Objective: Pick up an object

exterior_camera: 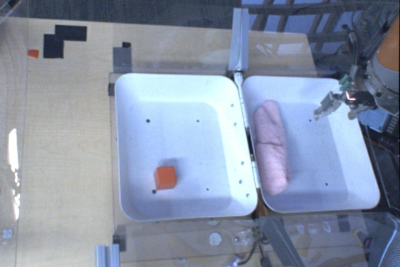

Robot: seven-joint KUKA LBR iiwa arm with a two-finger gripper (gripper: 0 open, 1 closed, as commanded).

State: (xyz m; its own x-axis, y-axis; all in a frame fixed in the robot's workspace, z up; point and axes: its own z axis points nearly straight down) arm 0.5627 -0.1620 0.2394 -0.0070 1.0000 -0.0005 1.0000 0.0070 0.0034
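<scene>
A pink rolled cloth (272,147) lies lengthwise along the left side of the right bin (350,197). A small orange block (165,177) sits near the front of the left bin (187,97). My gripper (341,108) hangs over the right bin's upper right part, well to the right of the cloth and apart from it. Its fingers (325,108) stand open with nothing between them.
A metal divider (239,47) rises behind the seam between the bins. Black markers (62,39) and a small orange tag (33,54) lie on the wooden bench at the far left. Cables and a frame crowd the upper right.
</scene>
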